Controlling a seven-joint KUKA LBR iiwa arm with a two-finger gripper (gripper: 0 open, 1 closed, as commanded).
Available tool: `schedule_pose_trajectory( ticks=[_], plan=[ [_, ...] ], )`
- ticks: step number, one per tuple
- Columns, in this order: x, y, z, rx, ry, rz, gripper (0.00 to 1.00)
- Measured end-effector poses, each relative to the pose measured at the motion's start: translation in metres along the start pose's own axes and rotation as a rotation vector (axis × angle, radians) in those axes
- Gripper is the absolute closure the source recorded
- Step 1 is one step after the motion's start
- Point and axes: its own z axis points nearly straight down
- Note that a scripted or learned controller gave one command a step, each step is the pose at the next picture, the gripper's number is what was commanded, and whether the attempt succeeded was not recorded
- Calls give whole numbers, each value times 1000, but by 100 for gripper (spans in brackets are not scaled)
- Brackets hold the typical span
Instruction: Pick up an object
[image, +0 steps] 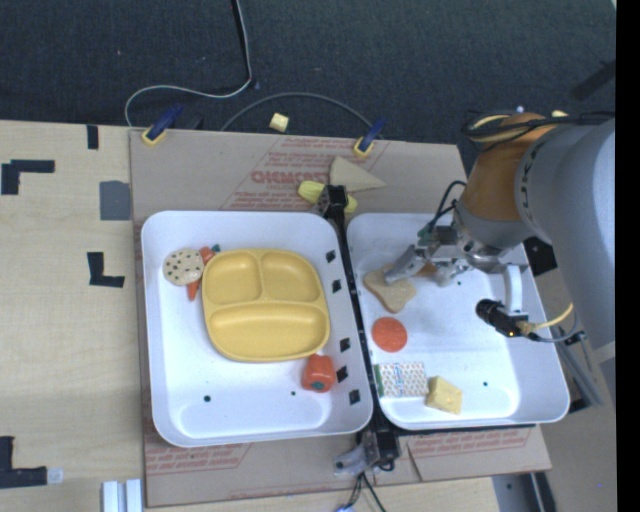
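So the gripper (412, 262) is down in the right bin (540, 400), right at the far edge of the toast (391, 291), a tan bread-shaped piece lying flat near the divider. It's low and touching or almost touching the toast, but I can't tell from this angle whether it's spread, closed, or actually on it, so I wouldn't call it a hold.

My guess is the toast is a light, stiff toy piece, thin and flat. That makes it awkward: there's no height to pinch, so you'd want to straddle the narrow width and grip the two side edges. Push too hard on one edge and it'll probably just skate across the slick bin floor.

Other stuff nearby: an orange disc (390, 334) just nearer than the toast, then a small packet (402, 379) and a yellow chunk (444, 395) at the near end. The left bin (175, 410) has a yellow tray (266, 304), a cookie (182, 265) and a little orange thing (319, 372).
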Motion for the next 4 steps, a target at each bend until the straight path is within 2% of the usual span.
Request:
schedule_pose_trajectory(
  ticks=[1, 2, 3, 4],
  plan=[
    [10, 41, -7, -7, -1, -7, 0],
    [9, 41, -19, -8, -2, -7, 100],
    [9, 40, -17, -5, -2, -6, 0],
    [23, 36, -1, -9, -5, -4, 0]
  ],
)
